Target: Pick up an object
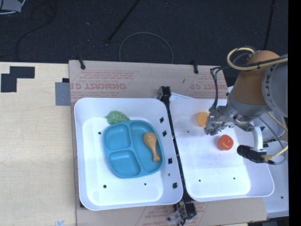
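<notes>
1. Camera view, landmark: the black clamp strip [172,145] is running between the two bins; every place below is being given against it.
2. Left shallow white plastic bin [89,173] is sitting just left of the strip.
3. Right shallow white plastic bin [235,182] is sitting just right of the strip.
4. Blue three-compartment plastic tray [123,157] is lying flat in the left bin, near the strip.
5. Tan toy chicken drumstick [152,145] is lying in the tray's compartment nearest the strip, its bone end pointing toward the lower edge of the picture.
6. Green bumpy toy vegetable [117,117] is resting on the left bin's floor, touching the tray's far corner, well left of the strip.
7. Orange round toy fruit [202,119] is lying in the right bin, right of the strip, just beside the tool's left side.
8. Red toy tomato with a pale top [225,142] is lying in the right bin, further right of the strip, just below and right of the tool.
9. Grey metal two-finger gripper [212,127] is hanging over the right bin between the fruit and the tomato; whether it is spread or closed cannot be told, and nothing is showing in its grasp.
10. Grey arm with orange band [251,86] is reaching in from the right, well apart from the strip.
</notes>
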You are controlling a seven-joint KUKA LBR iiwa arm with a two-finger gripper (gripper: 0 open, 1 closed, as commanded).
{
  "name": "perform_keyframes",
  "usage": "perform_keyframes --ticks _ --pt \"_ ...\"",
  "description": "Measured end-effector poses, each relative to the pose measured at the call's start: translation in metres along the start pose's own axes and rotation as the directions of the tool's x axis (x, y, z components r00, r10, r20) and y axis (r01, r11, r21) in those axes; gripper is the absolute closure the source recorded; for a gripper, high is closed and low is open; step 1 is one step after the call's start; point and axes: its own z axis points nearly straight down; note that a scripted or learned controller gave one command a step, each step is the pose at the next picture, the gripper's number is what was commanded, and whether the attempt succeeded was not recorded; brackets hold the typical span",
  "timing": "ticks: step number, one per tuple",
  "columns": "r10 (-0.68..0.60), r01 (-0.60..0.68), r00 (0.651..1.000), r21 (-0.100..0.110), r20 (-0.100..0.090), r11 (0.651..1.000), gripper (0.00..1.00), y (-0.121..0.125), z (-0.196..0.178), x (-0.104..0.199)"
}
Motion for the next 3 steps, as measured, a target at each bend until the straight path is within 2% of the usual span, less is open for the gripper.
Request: perform_keyframes --ticks 2,3 --pt "-0.007 0.007 1.0 0.0 0.0 1.0 1.0 0.006 -0.074 -0.001" --pt "-0.01 0.01 1.0 0.004 -0.003 1.0 1.0 -0.009 -0.084 0.042"
